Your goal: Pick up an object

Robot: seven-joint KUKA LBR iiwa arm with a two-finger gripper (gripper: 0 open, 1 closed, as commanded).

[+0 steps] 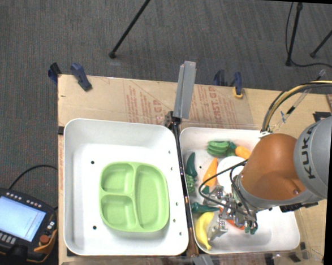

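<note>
Left bin [74,151] held a green three-compartment tray [134,196]; right bin [283,245] held toy produce, including a yellow banana [203,228] by an orange carrot [210,172], with the hand [234,216] low over the pile, grip state indeterminable.

Your surface [128,101] is brown board with red printed markings. Two white bins sit directly on it, edges touching: left bin [82,151] toward 9 o'clock, right bin [283,236] toward 3 o'clock. Blue clamps [79,75] grip the far edge at 11 o'clock, more clamps [235,82] near 1 o'clock. A grey upright post [184,93] stands at 12 o'clock behind the bins' seam.
</note>
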